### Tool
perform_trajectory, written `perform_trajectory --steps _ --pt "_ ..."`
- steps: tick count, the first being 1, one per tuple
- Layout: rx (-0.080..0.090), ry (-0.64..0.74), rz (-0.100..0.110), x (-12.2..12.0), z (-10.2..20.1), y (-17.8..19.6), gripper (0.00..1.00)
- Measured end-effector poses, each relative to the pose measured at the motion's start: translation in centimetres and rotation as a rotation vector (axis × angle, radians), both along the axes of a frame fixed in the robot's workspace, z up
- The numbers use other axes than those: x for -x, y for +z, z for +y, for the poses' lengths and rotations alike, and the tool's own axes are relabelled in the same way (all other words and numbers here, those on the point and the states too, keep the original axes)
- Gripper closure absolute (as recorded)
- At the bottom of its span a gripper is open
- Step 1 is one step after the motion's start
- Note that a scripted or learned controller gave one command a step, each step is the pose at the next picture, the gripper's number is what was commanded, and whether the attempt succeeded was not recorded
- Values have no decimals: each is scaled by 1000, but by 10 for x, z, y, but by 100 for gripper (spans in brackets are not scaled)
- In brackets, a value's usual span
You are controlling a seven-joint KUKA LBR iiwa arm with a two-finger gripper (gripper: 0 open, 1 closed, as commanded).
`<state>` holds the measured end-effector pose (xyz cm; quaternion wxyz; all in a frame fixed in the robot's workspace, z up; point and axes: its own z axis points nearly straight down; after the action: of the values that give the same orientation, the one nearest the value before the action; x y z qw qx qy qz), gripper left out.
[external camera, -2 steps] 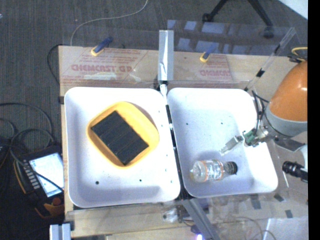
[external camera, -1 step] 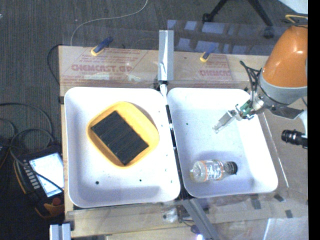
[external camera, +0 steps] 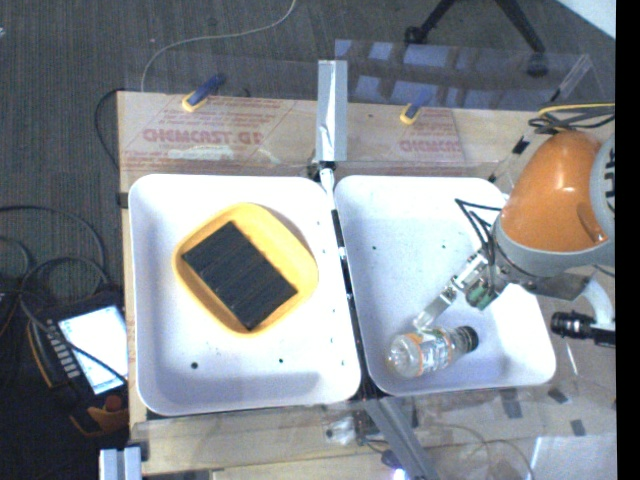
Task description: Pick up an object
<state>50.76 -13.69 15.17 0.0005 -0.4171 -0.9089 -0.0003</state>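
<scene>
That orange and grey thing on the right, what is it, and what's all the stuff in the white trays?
It's a robot arm, seen by a camera looking down from above. At its tip is a gripper with two fingers, like a pincer. Two white bins sit side by side on the bench. The left bin holds a yellow dish with a dark ridged block in it. The right bin holds a clear plastic bottle lying on its side. The gripper hovers just above the bottle and holds nothing.

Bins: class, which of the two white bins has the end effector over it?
The right bin. The end effector hangs over it beside a clear plastic bottle lying on its side; the left bin holds a yellow dish.
</scene>
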Motion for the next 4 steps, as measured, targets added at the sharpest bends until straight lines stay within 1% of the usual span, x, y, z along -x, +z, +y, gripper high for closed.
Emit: perform_trajectory --steps 1,2,3,4 --pt "0 14 -2 23 17 43 0" --pt "0 -93 -6 22 22 -27 0" --pt "-4 -323 -11 19 -20 -60 0" --pt "-4 -323 -13 18 -19 -51 100"
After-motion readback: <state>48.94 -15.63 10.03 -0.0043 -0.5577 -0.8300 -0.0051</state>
